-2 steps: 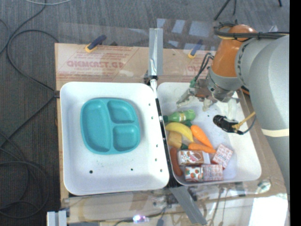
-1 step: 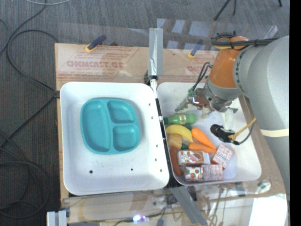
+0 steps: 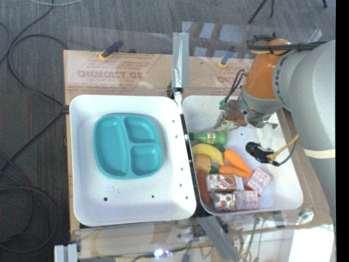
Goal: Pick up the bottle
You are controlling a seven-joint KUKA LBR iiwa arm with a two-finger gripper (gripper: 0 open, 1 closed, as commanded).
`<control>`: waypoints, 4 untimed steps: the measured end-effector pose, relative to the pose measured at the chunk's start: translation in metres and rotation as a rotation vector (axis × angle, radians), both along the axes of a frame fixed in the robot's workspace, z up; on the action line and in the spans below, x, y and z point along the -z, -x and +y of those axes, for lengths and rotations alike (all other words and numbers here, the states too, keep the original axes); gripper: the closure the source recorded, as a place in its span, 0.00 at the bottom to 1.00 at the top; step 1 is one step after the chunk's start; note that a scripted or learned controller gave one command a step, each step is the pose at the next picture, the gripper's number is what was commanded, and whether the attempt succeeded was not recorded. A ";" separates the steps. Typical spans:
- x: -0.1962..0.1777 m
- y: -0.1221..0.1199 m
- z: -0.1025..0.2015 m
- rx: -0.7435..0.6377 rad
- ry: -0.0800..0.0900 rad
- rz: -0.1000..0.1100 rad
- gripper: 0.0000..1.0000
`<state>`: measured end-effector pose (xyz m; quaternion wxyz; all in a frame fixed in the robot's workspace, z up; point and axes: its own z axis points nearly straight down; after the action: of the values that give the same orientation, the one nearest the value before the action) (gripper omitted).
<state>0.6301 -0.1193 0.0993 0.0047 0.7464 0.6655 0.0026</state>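
Observation:
The bottle (image 3: 210, 137) is green and lies on its side near the left wall of the right bin (image 3: 289, 198). My gripper (image 3: 228, 120) hangs over the back of that bin, just above and to the right of the bottle's right end. I see nothing held in it.
In front of the bottle lie a banana (image 3: 208, 152), two carrots (image 3: 238, 159), a brown fruit (image 3: 203, 162) and several small cartons (image 3: 224, 183). The left bin (image 3: 87, 201) holds a teal divided plate (image 3: 129, 145). A metal post (image 3: 180, 59) stands behind the bins.

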 end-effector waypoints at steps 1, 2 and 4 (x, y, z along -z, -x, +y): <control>-0.151 -0.019 0.041 0.147 -0.001 0.011 1.00; -0.151 -0.019 0.041 0.148 0.000 0.013 0.00; -0.009 0.016 0.024 -0.184 -0.004 0.015 1.00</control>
<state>0.6140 -0.0951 0.1081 -0.0019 0.6822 0.7312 -0.0011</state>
